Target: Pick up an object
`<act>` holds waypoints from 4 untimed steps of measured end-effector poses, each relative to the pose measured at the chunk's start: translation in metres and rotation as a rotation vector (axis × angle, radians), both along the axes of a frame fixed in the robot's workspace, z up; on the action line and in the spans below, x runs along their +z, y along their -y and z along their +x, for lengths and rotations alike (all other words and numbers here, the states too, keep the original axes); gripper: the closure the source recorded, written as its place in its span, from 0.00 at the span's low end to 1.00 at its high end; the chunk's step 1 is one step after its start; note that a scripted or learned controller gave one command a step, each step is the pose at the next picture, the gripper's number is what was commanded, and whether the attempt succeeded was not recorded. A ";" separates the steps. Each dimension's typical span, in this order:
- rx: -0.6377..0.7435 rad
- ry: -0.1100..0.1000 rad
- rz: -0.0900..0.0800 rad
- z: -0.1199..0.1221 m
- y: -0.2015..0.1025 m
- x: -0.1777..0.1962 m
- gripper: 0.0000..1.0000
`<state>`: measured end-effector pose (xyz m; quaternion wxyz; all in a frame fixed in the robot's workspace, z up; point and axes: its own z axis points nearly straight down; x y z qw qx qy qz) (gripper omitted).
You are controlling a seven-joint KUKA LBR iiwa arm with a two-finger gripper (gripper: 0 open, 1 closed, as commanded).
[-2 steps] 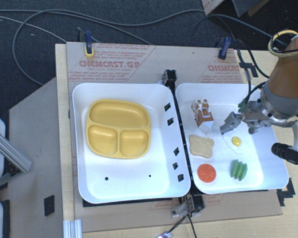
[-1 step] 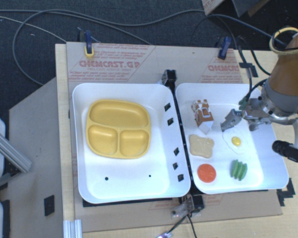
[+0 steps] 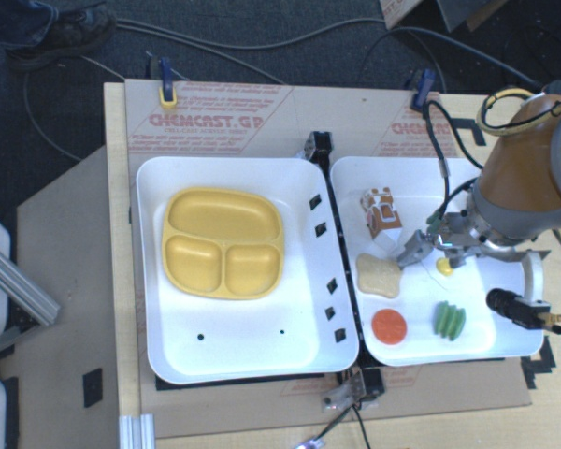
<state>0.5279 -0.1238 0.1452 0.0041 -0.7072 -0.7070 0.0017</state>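
1. In the left bin (image 3: 159, 344) lies a yellow divided plate (image 3: 224, 242) with three compartments, in the bin's upper half.
2. In the right bin (image 3: 467, 349), near its upper left, sits a small brown and white toy (image 3: 381, 211); I cannot say exactly what it is.
3. Below it lies a beige piece like a bread slice (image 3: 378, 275), and below that a red-orange round disc (image 3: 389, 325).
4. The gripper (image 3: 413, 250) is just right of the bread slice, above the bin floor. Whether its fingers are apart or closed I cannot tell.
5. Right of the gripper a small yellow object (image 3: 444, 267) shows, and lower a green ridged object (image 3: 449, 320).
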 end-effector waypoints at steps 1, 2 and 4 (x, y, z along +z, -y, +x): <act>0.000 0.003 -0.001 0.004 0.003 -0.044 0.00; 0.000 0.007 -0.001 0.006 0.002 -0.058 0.00; 0.003 0.013 -0.004 0.010 -0.010 0.009 1.00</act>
